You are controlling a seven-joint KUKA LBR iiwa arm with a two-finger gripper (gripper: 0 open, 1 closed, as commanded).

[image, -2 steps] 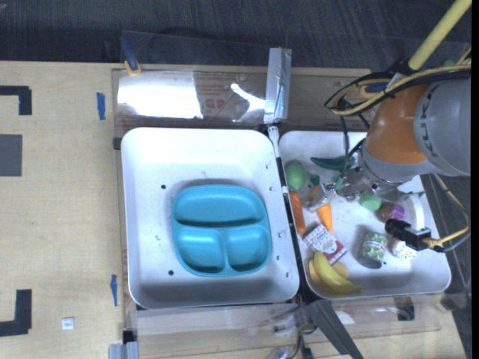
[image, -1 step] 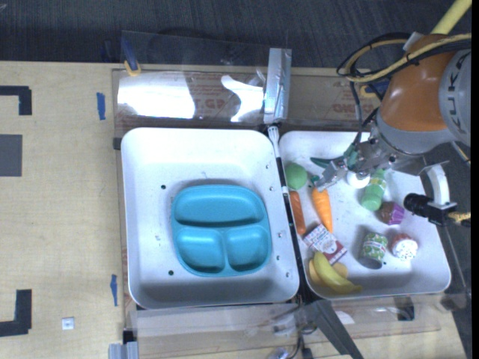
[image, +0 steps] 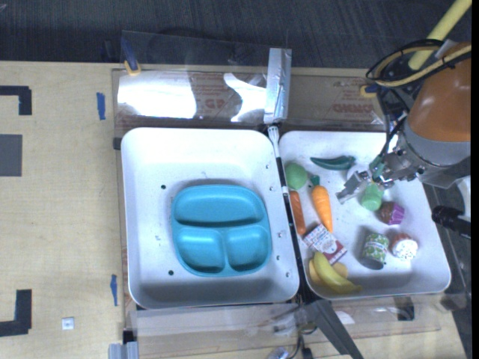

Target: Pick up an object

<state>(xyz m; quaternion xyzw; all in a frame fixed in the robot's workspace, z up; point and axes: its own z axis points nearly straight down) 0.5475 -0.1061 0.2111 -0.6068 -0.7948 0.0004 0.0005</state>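
Observation:
My gripper (image: 365, 183) hangs over the right bin (image: 438, 275), in its upper right part. A small green round toy (image: 372, 197) lies right beneath it, touching or nearly touching; whether it is held I cannot tell. Close by are a purple toy (image: 392, 213), a dark green chili (image: 333, 161), an orange carrot (image: 322, 205) and a light green toy (image: 296, 175). Lower in the bin lie a green can (image: 374, 248), a red and white ball (image: 405, 249), a red and white box (image: 324, 241), a banana (image: 330, 274) and an orange sausage-shaped toy (image: 298, 212).
The left bin (image: 142, 200) holds a blue divided plate (image: 221, 227). A clear plastic wall (image: 194, 96) with a taped post stands behind the bins. The arm's orange band (image: 445, 111) and cables sit at the right bin's far right corner.

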